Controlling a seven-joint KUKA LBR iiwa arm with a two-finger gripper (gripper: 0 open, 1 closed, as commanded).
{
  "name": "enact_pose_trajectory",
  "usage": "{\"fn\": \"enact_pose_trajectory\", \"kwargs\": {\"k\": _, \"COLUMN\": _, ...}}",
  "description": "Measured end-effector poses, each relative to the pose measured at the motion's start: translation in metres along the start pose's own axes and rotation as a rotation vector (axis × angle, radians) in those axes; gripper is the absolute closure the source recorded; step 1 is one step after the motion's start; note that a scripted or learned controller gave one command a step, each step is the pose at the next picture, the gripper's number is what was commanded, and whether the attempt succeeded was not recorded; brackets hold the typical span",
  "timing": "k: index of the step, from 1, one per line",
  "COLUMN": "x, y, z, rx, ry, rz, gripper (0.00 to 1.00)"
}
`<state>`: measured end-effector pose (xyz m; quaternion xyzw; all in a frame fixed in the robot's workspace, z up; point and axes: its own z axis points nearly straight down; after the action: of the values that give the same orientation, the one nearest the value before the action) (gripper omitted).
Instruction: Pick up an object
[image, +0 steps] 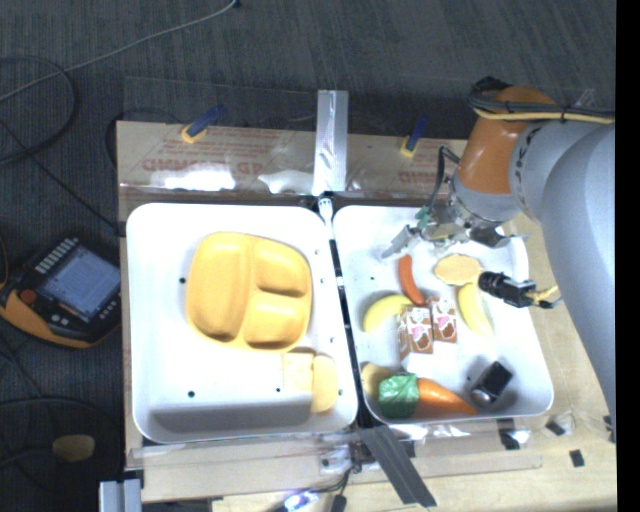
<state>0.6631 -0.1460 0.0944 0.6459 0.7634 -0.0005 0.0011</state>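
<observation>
My gripper (422, 238) hangs over the far end of the right bin (535, 345), open, with nothing between its fingers. One grey finger (394, 244) points down-left toward the bin's middle wall. Just in front of it lie a red-orange sausage-shaped piece (407, 277) and a round tan disc (457, 268). Nearer the front are a yellow wedge (383, 312), a yellow slice (474, 307), two small picture boxes (428, 328), a green block (398, 394), an orange carrot (442, 398) and a black piece (490, 381).
The left bin (160, 330) holds a yellow compartment tray (248, 287) and pale yellow pieces (310, 378) at its front right corner. The grey arm (580, 230) covers the right side of the bench. A handheld pendant (68, 290) lies on the floor to the left.
</observation>
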Motion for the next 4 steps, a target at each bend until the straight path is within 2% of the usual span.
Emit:
{"fn": "enact_pose_trajectory", "kwargs": {"k": 1, "x": 0.021, "y": -0.027, "z": 0.005, "rx": -0.009, "ry": -0.005, "rz": -0.216, "gripper": 0.0}}
{"fn": "enact_pose_trajectory", "kwargs": {"k": 2, "x": 0.022, "y": -0.026, "z": -0.006, "rx": -0.013, "ry": -0.002, "rz": -0.216, "gripper": 1.0}}
{"fn": "enact_pose_trajectory", "kwargs": {"k": 3, "x": 0.069, "y": 0.014, "z": -0.127, "rx": 0.001, "ry": 0.0, "rz": -0.09, "gripper": 1.0}}
{"fn": "enact_pose_trajectory", "kwargs": {"k": 4, "x": 0.058, "y": -0.016, "z": -0.212, "rx": 0.002, "ry": -0.002, "rz": 0.205, "gripper": 1.0}}
